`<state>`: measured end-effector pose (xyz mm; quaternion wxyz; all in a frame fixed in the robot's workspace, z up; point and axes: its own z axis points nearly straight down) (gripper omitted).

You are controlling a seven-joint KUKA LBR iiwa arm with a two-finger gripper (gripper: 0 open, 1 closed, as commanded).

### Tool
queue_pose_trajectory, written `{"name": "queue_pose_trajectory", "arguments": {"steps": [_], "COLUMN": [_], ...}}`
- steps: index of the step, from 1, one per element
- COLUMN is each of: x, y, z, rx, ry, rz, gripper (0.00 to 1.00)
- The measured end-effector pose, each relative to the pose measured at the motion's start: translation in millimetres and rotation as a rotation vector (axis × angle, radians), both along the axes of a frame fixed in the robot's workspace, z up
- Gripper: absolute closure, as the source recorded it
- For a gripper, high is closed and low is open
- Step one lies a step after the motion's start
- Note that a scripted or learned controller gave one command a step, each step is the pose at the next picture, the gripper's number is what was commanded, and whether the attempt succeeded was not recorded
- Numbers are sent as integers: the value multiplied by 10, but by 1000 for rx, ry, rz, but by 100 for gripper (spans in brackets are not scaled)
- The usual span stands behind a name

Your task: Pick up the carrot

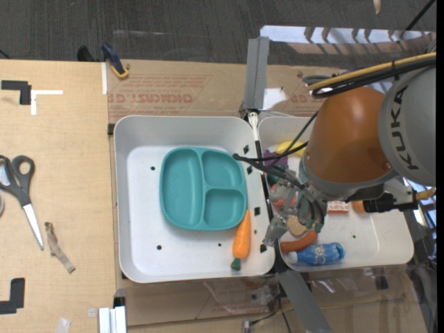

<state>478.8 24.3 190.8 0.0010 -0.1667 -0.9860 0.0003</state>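
My gripper (283,222) hangs low over the right bin (388,252), near the wall between the bins. Finger spread: cannot tell, cabling hides it. Carrot (241,236) lies just to its left in the left bin (135,207), touching the teal tray (201,186), apart from my tool. Below my gripper: blue bottle (320,254), red sausage-shaped item (298,242).

A robot lab: a big grey and orange arm (361,141) at right reaches over two white bins (132,207) on a counter (55,186), scissors (21,193) at left.
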Motion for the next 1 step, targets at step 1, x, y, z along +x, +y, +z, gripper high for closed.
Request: {"name": "queue_pose_trajectory", "arguments": {"steps": [1], "x": [-9], "y": [421], "z": [4], "rx": [0], "ry": [-2], "rz": [-14], "gripper": [0]}}
